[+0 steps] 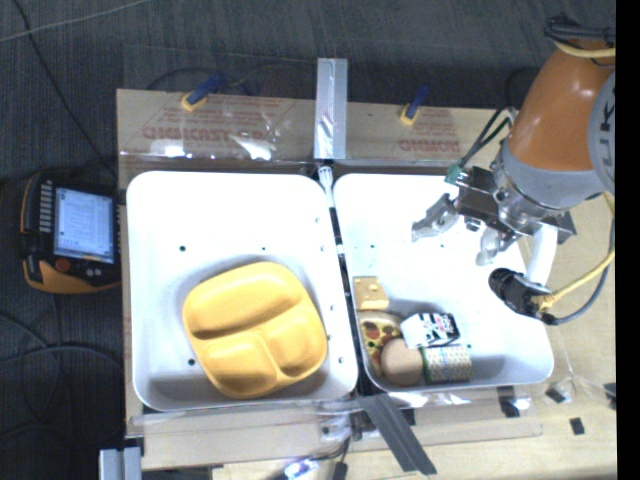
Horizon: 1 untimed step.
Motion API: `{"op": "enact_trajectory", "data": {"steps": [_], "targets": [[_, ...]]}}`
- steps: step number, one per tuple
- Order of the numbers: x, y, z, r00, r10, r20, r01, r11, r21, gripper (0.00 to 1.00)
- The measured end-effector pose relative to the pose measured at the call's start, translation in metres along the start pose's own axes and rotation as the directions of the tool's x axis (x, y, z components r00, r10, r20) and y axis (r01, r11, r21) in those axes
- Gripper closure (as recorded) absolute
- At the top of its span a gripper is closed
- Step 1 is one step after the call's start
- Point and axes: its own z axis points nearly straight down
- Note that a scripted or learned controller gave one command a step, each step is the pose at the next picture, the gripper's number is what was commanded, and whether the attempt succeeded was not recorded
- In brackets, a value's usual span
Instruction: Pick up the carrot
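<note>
Here I am over the right bin (520, 363), one of two white bins side by side. My gripper (458, 235) hangs above the bin's upper half, its two fingers spread apart, released and gripping nothing.

Down in the near left corner of this bin I count five things packed together. There's one tan block (369, 292) against the dividing wall and one reddish speckled piece (373, 334) just below it. One brown rounded lump (398, 362) sits at the bottom. One black-and-white carton (432, 326) is touching it, and one ribbed can (447, 365) lies on its side.

Which of these is the carrot, I cannot tell from up here. The whole cluster sits well apart from my fingers, below and to the left.

Over in the left bin (160, 208) lies one yellow tray (255, 326), divided into three compartments and tilted at an angle.
</note>
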Motion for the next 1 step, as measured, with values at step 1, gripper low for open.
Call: {"op": "enact_trajectory", "data": {"steps": [1], "targets": [[0.0104, -0.0442, 0.0729, 0.943, 0.332, 0.002, -0.332, 0.943, 0.003, 0.0]]}}
